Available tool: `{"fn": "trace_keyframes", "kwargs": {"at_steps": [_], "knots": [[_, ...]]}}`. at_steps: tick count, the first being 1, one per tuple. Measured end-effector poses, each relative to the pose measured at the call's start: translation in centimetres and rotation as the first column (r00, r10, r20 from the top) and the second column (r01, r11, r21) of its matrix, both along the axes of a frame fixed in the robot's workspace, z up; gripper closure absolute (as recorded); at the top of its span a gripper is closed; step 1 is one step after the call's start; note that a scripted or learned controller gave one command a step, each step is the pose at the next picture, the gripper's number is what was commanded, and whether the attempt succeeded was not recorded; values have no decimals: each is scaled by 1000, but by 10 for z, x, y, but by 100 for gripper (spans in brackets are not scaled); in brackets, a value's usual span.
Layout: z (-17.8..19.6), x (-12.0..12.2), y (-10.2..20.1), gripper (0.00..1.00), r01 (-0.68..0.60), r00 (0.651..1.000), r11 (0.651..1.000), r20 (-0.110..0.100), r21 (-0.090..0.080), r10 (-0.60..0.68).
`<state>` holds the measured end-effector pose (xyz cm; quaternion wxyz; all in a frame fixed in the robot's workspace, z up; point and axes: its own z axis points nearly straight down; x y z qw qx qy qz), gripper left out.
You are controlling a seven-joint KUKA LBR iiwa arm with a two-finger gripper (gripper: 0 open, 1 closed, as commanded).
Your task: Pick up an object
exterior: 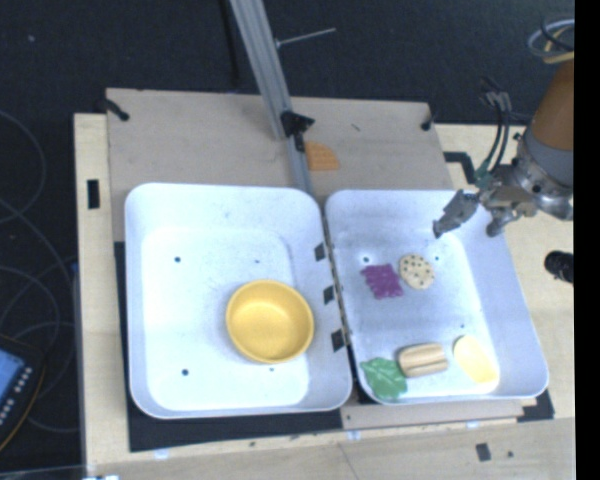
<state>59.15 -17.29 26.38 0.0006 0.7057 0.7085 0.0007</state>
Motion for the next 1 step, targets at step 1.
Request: {"fn": "trace_keyframes", "kwargs": {"at_steps": [1], "knots": [[0,0,0,0,0,1000,1000,0,0,0]]}}
